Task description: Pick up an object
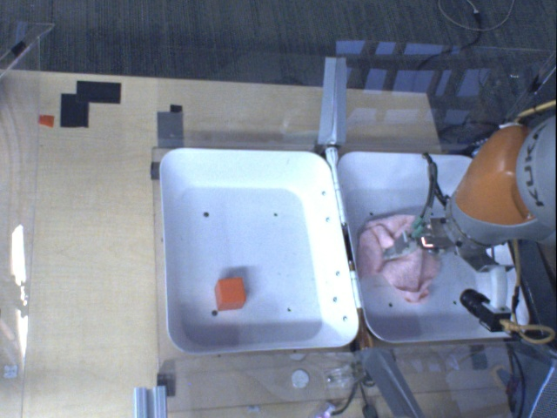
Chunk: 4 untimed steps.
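A crumpled pink cloth (399,261) lies in the right bin (387,181), near its middle. My gripper (409,240) reaches in from the right and sits right over the cloth's upper part, its metal tip low against the fabric. The arm's orange band (489,183) stands above the bin's right side. A small orange block (231,293) rests on the floor of the left bin (235,177), toward its front left.
A metal divider post (332,103) rises between the two bins at the back. Black and orange markers (83,103) lie on the wooden bench at the far left. Cables and a black fitting (484,310) crowd the right bin's front right corner.
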Available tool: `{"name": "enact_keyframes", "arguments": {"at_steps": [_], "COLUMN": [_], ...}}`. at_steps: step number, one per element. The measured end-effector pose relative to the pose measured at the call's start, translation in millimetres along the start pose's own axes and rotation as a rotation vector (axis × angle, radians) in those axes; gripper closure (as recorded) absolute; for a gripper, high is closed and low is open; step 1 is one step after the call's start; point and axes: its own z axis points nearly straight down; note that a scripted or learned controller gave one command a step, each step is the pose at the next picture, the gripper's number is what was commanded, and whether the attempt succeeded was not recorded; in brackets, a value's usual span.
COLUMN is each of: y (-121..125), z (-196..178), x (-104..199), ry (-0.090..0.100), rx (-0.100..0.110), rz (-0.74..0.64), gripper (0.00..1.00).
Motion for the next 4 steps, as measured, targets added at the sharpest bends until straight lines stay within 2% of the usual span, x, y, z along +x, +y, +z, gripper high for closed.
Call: {"name": "enact_keyframes", "arguments": {"at_steps": [1, 2, 3, 4], "y": [71, 56, 44, 22], "z": [1, 1, 0, 0], "x": [-15, 9, -2, 19], "ry": [-0.002, -0.004, -0.001, -0.004], "rx": [-0.001, -0.003, -0.003, -0.005], "rz": [0.100, -0.049, -0.071, -0.133], "gripper": [0.00, 0.00, 0.00, 0.00]}}
